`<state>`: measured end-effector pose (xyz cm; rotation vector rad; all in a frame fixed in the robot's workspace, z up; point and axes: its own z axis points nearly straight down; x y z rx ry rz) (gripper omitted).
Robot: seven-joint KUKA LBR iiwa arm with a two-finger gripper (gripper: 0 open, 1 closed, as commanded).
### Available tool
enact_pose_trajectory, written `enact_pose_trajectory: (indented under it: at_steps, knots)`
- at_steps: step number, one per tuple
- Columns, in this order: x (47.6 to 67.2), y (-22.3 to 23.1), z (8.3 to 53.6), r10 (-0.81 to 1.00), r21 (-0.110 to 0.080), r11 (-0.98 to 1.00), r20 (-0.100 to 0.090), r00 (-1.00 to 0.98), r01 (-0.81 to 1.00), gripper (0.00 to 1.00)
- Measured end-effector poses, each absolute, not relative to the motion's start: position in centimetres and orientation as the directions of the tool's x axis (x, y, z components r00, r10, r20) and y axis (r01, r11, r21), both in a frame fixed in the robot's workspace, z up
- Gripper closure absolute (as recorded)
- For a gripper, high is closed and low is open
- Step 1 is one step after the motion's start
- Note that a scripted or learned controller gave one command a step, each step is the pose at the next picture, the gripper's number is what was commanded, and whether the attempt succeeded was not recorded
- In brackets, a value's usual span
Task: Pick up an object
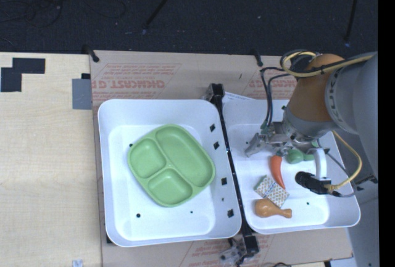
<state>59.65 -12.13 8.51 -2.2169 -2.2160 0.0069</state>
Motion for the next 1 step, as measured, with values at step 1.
enact_pose_trajectory:
  at_steps: [1]
  knots:
    - [59.74,-12.27,9.82,1.0,-0.005,-0.004,0.002,0.004,1.0,1.0]
